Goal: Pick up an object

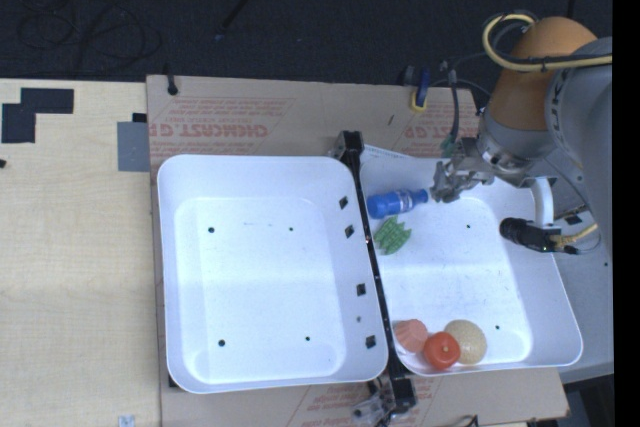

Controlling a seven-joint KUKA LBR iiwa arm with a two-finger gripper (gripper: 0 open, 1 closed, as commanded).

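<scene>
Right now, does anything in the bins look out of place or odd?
Nothing spilled or damaged. The blue bottle lies on its side near the right bin's far left corner, next to the gripper; three round items cluster at its near left corner.

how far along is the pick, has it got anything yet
Done: the gripper has reached the far side of the right bin, just beside the blue bottle. In hand: nothing visibly held; the bottle lies in the bin. Left: grasp and lift. The green piece, red ball, pink piece and tan ball lie untouched.
</scene>
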